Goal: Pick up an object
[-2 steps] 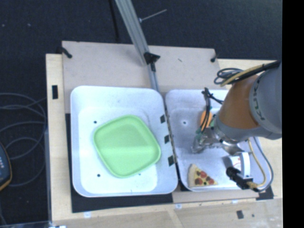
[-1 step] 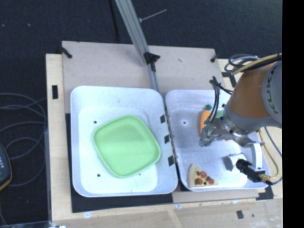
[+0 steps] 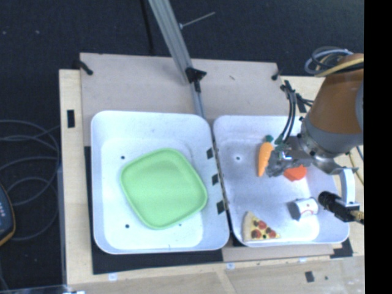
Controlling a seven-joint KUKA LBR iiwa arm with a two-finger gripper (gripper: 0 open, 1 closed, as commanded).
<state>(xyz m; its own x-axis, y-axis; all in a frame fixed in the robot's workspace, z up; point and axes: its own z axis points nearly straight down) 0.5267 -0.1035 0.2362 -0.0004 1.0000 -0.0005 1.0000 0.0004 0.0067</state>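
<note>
Two shallow white bins sit side by side on the pale surface [image 3: 153, 84]. The left bin [image 3: 107, 133] carries a light green square plate [image 3: 163, 187] lying flat a little below its middle. The right bin [image 3: 239, 133] holds the loose things: a toy carrot [image 3: 264, 156] standing roughly on end in the upper middle of the bin, an orange-red piece [image 3: 296, 174] just to the right of it, a white and dark cylinder-like item [image 3: 303, 208] lower down toward the right, and a pizza slice toy [image 3: 257, 228] against the bin's lower edge. The arm [image 3: 335, 112], grey with a broad orange band, comes in from the right of the frame and hangs over the upper right part of that bin. The gripper [image 3: 283, 162] sits low between the carrot and the orange-red piece, just beside both; whether the jaws are open or closed I cannot tell from here, and nothing is plainly caught between them. A slanted metal rod [image 3: 171, 29] runs from the top of the frame down toward the gap between the bins.
</note>
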